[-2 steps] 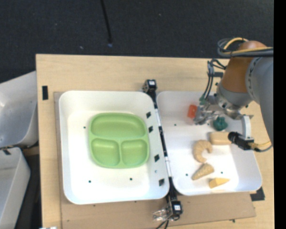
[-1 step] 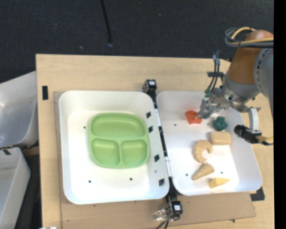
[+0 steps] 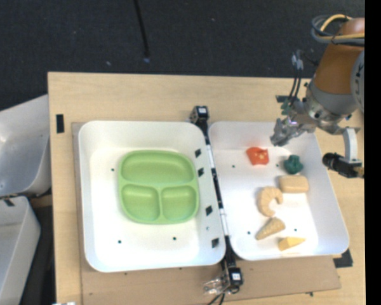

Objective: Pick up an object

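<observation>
Nearest of all, a yellow wedge point(image 3: 291, 243) and a cone-shaped piece point(image 3: 270, 228) lie at the near edge of the right bin point(image 3: 327, 224), with a pale curled piece point(image 3: 269, 199), a tan block point(image 3: 294, 184), a green piece point(image 3: 293, 164) and a red piece point(image 3: 258, 155) farther in. Over that bin's far right part hangs the claw point(image 3: 283, 134), gripping nothing I can see, and whether it is spread I cannot tell. Picking has not begun, by my judgement. On the bench's left bin point(image 3: 92, 234) rests a green tray point(image 3: 157, 185).

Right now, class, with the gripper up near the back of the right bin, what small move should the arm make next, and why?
Probably a short shift toward the red toy and then down. The gripper sits above the right bin, with nothing visibly held, and the red toy lies nearest it, apart from the green toy and the other pieces.
</observation>
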Available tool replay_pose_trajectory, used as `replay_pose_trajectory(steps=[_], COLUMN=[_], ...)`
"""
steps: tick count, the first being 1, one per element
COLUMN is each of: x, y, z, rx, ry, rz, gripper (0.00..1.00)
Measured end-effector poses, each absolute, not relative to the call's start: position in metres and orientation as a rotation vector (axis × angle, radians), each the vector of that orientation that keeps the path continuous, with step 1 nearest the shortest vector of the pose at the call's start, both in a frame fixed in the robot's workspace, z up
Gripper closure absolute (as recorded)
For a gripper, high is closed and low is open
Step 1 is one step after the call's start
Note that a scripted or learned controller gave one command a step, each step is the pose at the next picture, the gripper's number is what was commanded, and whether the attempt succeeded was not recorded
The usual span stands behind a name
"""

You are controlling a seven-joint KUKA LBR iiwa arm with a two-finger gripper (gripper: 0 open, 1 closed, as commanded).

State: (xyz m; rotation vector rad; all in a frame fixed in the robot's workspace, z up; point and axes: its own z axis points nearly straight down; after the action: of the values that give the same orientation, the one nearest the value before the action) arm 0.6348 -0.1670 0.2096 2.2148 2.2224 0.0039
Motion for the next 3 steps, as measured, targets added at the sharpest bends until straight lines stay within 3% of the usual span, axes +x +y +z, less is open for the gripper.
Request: replay_pose_trajectory(steps=[1, 3], x=[0.634, 0.616], y=[-0.166, -0.06], z=[0.272, 0.245], rx=[2.214, 2.216], ry=[2.222, 2.228], rz=[0.004, -0.002], gripper=[1.0, 1.0])
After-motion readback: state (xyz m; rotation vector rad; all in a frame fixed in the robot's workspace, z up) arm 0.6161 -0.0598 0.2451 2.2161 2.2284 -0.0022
